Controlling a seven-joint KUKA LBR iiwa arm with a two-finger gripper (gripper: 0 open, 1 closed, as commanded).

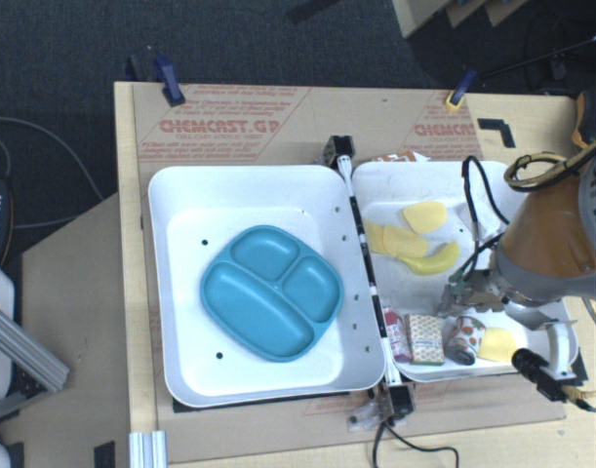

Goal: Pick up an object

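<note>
Seen from above at a slant, a wooden bench (229, 115) carries two shallow white bins side by side. The left bin (171, 203) fills the middle of the frame and holds a blue divided plate (270, 292) lying flat near its centre, with three compartments facing up. To its right, the right bin (376, 178) holds several small things. In its upper part lie yellow banana-shaped pieces (415, 240), one above another and touching. Along its lower edge sit a small printed packet (424, 339), a dark patterned object just beside it, and a pale yellow piece (496, 344) further right. The grey arm (551, 252), with its orange band, comes in from the right edge of the frame and hangs over the right bin's lower right part. Its gripper (463, 298) sits just above the packet and the patterned object. Whether it is spread apart or closed cannot be told.
</note>
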